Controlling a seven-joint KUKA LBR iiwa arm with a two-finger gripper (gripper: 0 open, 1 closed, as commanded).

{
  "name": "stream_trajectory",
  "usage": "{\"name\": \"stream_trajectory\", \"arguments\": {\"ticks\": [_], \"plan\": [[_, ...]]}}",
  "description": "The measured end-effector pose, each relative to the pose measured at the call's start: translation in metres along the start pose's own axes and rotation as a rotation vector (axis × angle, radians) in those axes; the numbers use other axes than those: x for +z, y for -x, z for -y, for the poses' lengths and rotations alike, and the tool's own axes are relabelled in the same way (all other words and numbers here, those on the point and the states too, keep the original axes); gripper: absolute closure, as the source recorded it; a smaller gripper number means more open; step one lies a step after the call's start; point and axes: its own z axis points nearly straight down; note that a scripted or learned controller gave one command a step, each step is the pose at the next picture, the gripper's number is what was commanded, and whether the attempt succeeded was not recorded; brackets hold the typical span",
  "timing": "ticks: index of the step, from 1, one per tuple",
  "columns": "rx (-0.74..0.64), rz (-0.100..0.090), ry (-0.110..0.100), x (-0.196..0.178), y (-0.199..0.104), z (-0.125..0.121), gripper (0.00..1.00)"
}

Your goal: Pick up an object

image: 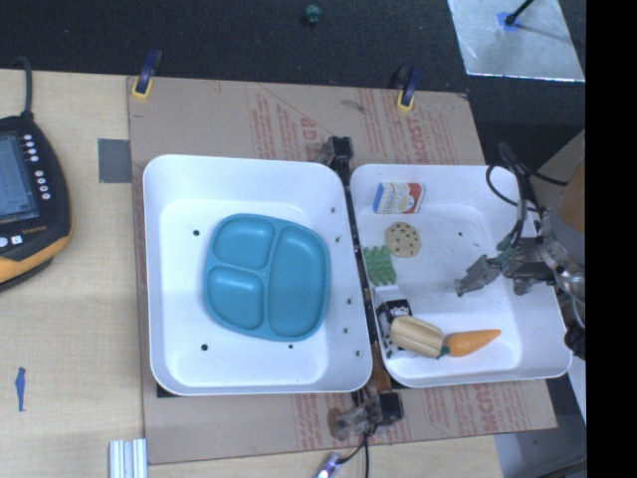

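Plywood-coloured surface (80, 366) carries a brown cardboard sheet (249, 118) held by two blue-and-yellow clamps at its far edge, and on that sheet sit two shallow white plastic bins side by side. A black and orange handheld pendant (25, 202) lies at the left edge of the surface.

The left white bin (174, 366) holds a teal plastic divided plate (267, 277) with three compartments, lying flat near the bin's middle.

The right white bin (542, 361) holds the smaller items. A tan bread-roll-shaped toy (416, 336) lies near the front left corner, touching the green end of an orange plastic carrot (472, 343) just to its right. Along the left wall are a small white, blue and red carton (399, 198) at the back, a round tan cookie with dark spots (402, 238) in front of it, and a green ridged piece (378, 264) nearer still.

The grey metal gripper (478, 277) reaches in from the right and sits low over the bin's middle, apart from all the items. Its jaws stand spread and have nothing between them.
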Motion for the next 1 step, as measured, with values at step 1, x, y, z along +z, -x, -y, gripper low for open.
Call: {"name": "stream_trajectory", "arguments": {"ticks": [1], "plan": [[-0.002, 0.001, -0.001, 0.0694, -0.0315, -0.0593, 0.00]]}}
